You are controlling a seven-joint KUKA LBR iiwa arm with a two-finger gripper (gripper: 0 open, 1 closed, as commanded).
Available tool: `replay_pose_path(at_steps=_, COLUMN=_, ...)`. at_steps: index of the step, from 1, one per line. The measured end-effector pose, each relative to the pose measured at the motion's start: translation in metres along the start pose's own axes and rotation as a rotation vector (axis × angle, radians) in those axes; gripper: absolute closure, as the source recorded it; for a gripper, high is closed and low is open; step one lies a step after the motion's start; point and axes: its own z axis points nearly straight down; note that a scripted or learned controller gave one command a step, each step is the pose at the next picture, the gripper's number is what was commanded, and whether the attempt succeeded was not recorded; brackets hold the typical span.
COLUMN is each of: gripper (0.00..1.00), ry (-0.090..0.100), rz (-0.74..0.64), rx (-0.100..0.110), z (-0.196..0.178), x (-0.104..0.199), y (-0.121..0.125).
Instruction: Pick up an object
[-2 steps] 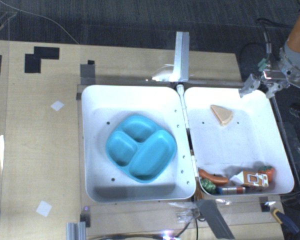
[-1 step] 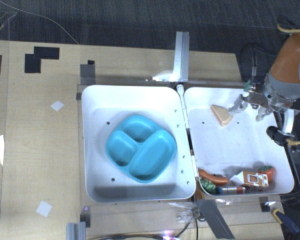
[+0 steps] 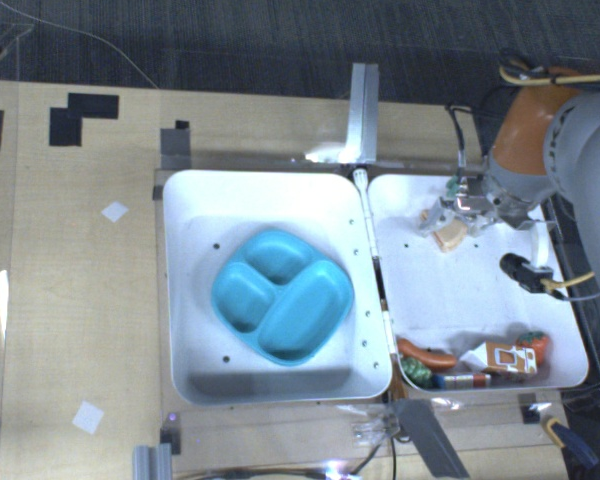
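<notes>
Toys (image 3: 475,360) crowd the right bin's (image 3: 480,288) near edge, while at its far end the claw (image 3: 458,216) grips a tan piece (image 3: 448,235).

The arm (image 3: 570,138) runs off the right edge; the hand's (image 3: 458,211) grip is unclear.

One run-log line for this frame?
gripper: far end of right bin | tan piece: at fingertips, grasp unclear | left bin: blue tray

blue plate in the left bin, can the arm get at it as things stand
Probably yes: the blue plate lies open in the left bin with nothing over it, though the gripper is over the right bin.
</notes>
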Motion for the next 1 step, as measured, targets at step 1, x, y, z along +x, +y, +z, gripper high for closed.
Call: replay_pose_path(at_steps=1, gripper=1.0, ry=-0.001, rz=-0.004, rx=-0.006, z=-0.0122, x=0.0012, y=0.0022)
